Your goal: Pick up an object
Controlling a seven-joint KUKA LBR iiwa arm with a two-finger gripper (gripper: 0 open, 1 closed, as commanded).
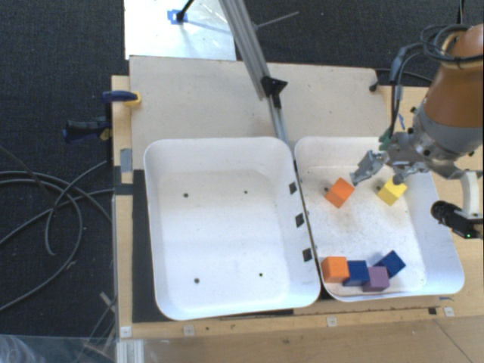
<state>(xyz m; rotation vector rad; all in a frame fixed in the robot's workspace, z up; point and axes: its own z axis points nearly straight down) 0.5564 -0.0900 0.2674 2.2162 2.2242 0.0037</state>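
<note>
Over the right bin (431, 278), the gripper (387, 169) is held low with its two fingers spread apart and nothing between them. An orange block (339, 192) is seen just left of the fingers, and a yellow block (391, 193) just below them, both lying on the bin floor. Near the front edge, an orange cube (334, 268), two blue blocks (357, 271) and a purple block (376, 278) are clustered together. The left bin (159, 165) is set beside it.

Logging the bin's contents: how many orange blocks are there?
2. One orange block lies mid-bin in the right bin, left of the gripper; the other sits at its near-left corner. None seems hidden.
</note>
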